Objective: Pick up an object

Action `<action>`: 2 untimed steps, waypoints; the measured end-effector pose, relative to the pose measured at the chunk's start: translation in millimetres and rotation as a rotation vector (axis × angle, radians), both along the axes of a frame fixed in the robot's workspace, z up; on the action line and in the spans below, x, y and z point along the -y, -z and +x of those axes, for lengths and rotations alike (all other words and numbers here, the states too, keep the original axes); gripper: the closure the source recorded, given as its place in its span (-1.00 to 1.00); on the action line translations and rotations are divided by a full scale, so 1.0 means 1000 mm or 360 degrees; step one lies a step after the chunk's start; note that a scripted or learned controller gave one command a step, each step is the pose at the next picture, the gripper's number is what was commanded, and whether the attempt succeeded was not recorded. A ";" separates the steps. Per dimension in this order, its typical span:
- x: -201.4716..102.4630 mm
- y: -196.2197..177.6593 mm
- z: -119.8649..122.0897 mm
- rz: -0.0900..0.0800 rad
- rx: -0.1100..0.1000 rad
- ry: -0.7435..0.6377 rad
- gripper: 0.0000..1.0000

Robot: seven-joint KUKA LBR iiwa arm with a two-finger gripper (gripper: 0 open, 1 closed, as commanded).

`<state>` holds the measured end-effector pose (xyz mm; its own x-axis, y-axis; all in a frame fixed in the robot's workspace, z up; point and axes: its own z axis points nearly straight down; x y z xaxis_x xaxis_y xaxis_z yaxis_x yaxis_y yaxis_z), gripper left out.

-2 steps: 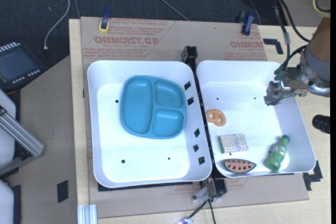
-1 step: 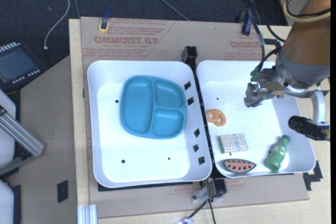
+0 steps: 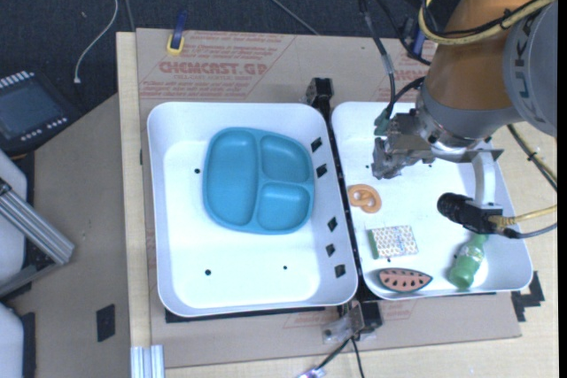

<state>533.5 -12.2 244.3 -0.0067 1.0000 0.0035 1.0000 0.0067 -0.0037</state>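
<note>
Hand [image 3: 386, 165] hangs over right bin [image 3: 354, 137], just above pretzel [image 3: 364, 198].

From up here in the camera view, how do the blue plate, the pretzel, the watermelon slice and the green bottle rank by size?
Largest to smallest as they look:
1. blue plate, by far
2. watermelon slice
3. green bottle, close to the slice, so that pair is unsure
4. pretzel

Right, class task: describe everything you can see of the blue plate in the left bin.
The blue plate is a light blue, rounded-square dish that looks like smooth plastic. Raised ridges split it into three sections: one long section on its left side and two smaller ones on the right. It lies flat and right way up on the floor of the left bin, in the upper middle part, turned slightly askew to the bin's walls. Nothing lies in it, and it touches only the bin floor.
</note>
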 end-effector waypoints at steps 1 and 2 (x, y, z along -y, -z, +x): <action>-0.049 0.017 0.017 -0.0002 0.0004 0.0001 1.00; -0.097 0.023 0.045 -0.0003 0.0010 0.0002 1.00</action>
